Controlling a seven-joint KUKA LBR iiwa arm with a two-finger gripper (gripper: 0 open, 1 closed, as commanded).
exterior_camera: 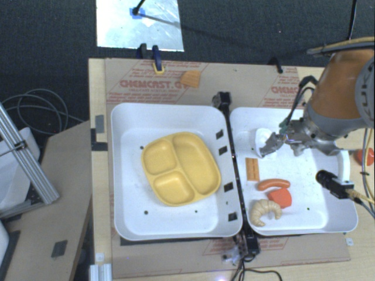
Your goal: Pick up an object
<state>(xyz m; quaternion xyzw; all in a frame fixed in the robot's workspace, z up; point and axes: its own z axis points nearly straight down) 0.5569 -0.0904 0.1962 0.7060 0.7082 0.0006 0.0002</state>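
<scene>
The right bin holds a tan wafer-like bar, a red sausage, an orange-red chunk and a beige croissant, all in its front left part. My gripper hangs over the bin's back left area, just behind and right of the bar. A small white thing lies against the gripper's tip; I cannot tell whether it is held. The grey and orange arm covers the bin's back right.
The left bin carries a yellow divided plate. A black ridge with clips separates the two bins. A black fitting with a cable juts over the right bin's right side. A tan tag lies on the cardboard behind the bins.
</scene>
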